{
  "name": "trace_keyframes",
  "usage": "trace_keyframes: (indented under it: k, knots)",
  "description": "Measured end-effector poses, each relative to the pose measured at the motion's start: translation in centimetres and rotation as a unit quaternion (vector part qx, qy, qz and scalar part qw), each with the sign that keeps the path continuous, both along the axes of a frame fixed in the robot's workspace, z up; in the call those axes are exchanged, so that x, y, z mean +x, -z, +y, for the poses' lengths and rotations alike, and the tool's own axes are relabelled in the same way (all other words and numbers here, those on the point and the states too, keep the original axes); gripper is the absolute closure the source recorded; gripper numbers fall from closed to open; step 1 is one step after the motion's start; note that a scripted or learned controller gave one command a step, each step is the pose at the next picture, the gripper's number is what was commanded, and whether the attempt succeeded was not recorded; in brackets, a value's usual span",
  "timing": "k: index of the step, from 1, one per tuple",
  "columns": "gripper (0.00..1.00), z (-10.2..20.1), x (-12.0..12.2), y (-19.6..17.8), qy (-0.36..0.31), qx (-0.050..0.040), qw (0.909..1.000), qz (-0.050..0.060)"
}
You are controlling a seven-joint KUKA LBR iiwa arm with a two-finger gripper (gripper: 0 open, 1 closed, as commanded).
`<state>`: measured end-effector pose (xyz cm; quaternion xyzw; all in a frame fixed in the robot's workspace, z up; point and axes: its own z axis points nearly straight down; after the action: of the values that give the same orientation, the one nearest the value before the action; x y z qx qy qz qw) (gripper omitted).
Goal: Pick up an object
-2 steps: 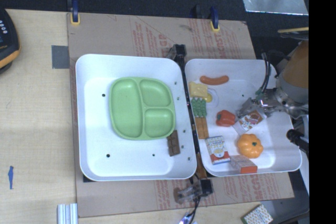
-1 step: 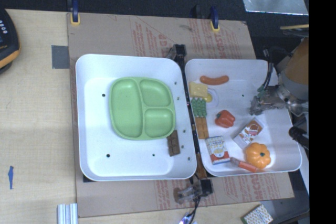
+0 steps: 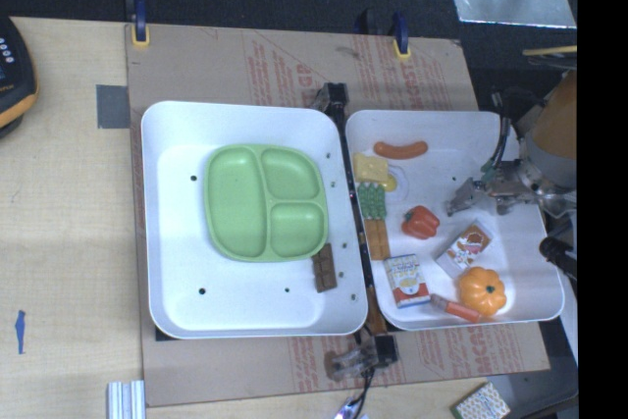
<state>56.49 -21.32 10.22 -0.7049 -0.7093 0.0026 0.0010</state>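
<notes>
Wooden bench (image 3: pixel 69 211) under cardboard sheet (image 3: pixel 294 64), white bins (image 3: pixel 167 211).

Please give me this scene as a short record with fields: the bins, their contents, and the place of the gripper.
left bin: green divided plate; brown block by the plate's lower right
right bin: sausage, red pepper, orange pumpkin, two small cartons, carrot, green and yellow pieces along the left wall
gripper: over the right bin's right part, holding nothing that is visible

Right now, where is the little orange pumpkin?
The pumpkin sits in the right bin, near its front right corner in the camera view, just below a small snack box and beside a carrot.
</notes>
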Motion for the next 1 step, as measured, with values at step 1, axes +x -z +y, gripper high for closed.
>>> trace_keyframes:
  k: [1]
  knots:
    - [0.0, 3.55, 3.43, 1.04, -0.002, 0.0006, 1.0, -0.002]
